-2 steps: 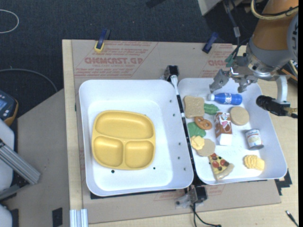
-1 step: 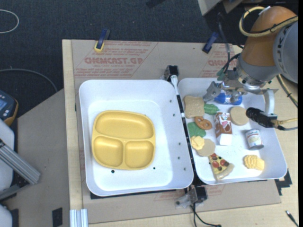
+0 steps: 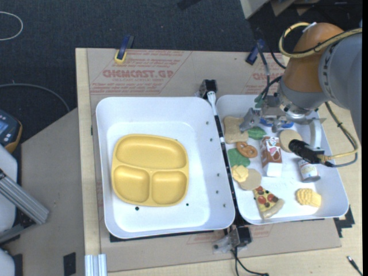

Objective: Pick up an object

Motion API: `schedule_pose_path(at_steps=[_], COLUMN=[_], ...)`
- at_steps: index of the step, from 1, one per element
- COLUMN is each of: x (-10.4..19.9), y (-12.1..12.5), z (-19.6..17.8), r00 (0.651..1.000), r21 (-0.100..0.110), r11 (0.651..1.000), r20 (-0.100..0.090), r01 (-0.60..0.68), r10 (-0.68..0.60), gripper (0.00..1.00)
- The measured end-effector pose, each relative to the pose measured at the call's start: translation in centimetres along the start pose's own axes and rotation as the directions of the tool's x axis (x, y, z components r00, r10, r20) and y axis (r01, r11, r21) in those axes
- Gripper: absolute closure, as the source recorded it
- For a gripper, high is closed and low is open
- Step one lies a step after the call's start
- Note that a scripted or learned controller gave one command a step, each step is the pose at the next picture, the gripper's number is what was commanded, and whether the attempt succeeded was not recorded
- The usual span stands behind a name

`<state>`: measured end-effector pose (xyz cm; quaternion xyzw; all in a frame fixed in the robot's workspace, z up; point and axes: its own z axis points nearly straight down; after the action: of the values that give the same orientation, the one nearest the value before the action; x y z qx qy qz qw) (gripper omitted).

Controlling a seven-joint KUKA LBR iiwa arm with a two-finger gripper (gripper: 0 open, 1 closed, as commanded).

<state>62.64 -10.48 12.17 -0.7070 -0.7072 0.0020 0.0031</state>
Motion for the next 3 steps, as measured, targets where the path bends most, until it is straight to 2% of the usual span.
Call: schedule_pose_path(at_steps=[1, 2, 3], x=[0.2, 0.0, -0.2], y=[0.4, 0.6, 0.0], z=[3.2, 1.6, -3.1], r00=[1.000, 1.000, 1.000], r21=[-0.011, -0.020, -0.013], r11=[1.000, 1.000, 1.000], r20=[-0.003, 0.001, 0.003], r01=[0.000, 0.001, -0.001], r10=[0.000, -0.001, 0.001], gripper=[0.00, 1.00, 1.00])
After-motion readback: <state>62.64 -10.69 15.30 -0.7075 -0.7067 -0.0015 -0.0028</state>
